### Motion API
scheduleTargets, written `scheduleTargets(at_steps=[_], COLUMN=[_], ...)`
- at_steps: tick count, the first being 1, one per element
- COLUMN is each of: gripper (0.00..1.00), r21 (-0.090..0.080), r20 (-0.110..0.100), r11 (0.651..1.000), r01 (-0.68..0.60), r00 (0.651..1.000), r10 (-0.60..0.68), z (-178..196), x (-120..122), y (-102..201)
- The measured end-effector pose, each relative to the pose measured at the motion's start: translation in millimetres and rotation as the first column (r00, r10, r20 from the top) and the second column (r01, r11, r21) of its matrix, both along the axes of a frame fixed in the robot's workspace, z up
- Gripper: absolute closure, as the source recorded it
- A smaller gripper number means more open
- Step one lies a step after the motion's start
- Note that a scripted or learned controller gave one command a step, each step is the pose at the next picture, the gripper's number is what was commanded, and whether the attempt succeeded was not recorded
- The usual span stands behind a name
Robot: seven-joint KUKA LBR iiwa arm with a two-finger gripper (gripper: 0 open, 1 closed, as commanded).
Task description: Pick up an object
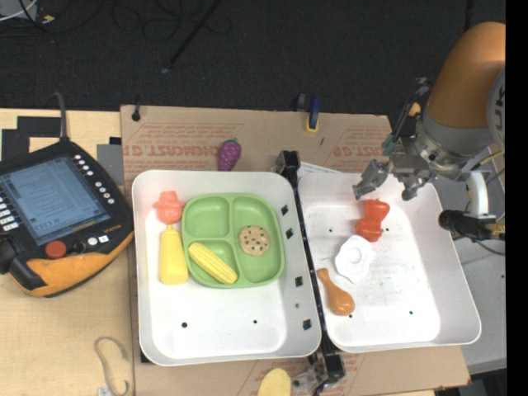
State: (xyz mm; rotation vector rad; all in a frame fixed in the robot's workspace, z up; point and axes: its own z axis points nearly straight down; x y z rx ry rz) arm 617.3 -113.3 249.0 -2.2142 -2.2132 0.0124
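My gripper (388,186) hangs over the back of the right bin (450,304), its two fingers spread apart with nothing between them. Just below it lies a red toy (373,219). A white fried egg toy (354,260) sits in front of the red one, and an orange chicken drumstick (336,292) lies near the bin's left wall. In the left bin (214,328) a green divided plate (232,239) bears a corn cob (213,262) and a cookie (254,240). A yellow bottle (172,256) and a pink toy (168,207) lie left of the plate.
A purple grape bunch (229,153) lies on the cardboard behind the left bin. A yellow item (275,382) sits at the front edge. A teach pendant (58,213) rests on the bench at the left. A blue clamp (313,115) stands at the back.
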Motion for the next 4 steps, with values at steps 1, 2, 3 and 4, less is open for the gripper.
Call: scheduleTargets(at_steps=[1, 2, 3, 4], gripper=[0.00, 0.00, 0.00, 0.00], r21=[-0.001, -0.001, -0.001, -0.008], r20=[0.011, 0.007, 0.007, 0.021], r11=[1.000, 1.000, 1.000, 1.000], r01=[-0.001, -0.002, -0.001, -0.001], r00=[1.000, 1.000, 1.000, 1.000], r10=[0.001, 0.002, 0.001, 0.001], z=[7, -37, -89, -129], x=[2, 1, 7, 11], y=[0, -1, -6, -12])
